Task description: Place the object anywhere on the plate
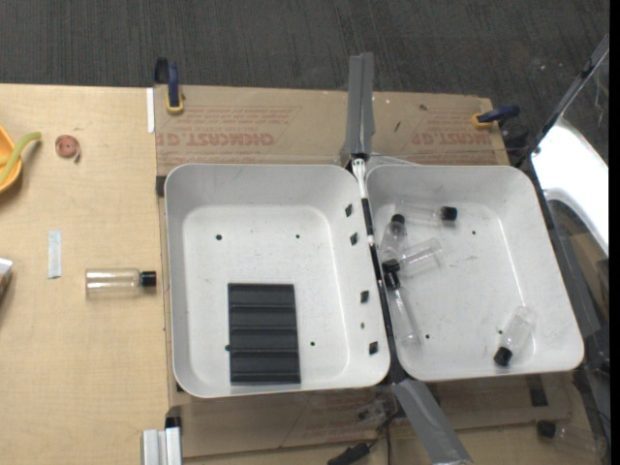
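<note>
A dark ribbed rectangular plate (262,333) lies flat in the near part of the left white bin (194,201). The right white bin (542,260) holds several clear plastic bottles with black caps. One bottle (424,219) lies near the bin's back, its cap pointing right. A second bottle (415,258) rests by the left wall, and a thin third one (403,316) lies along that wall. Another bottle (514,337) sits in the near right corner with its cap toward the front.
On the wooden bench left of the bins lies another clear bottle (118,280) with a black cap. A yellow item (12,158) and a small round disc (66,145) sit at the far left. Clamps (170,85) hold cardboard behind the bins.
</note>
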Controlling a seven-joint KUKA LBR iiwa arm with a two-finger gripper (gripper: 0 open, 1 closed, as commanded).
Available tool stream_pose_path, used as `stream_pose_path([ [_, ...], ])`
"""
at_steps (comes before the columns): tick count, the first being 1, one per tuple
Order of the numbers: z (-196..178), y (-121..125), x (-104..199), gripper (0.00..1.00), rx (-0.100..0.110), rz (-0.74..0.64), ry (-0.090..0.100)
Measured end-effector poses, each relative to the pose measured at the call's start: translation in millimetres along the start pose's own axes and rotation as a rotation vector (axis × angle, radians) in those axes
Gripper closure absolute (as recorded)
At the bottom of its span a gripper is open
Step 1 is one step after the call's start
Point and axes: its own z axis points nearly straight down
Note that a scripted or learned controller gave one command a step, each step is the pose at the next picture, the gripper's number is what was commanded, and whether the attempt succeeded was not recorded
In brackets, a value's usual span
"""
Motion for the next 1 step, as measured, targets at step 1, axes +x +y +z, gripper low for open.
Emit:
stream_pose_path([
  [1,0.3,-39.2,57.8,0.0,0.0,0.19,0.001],
])
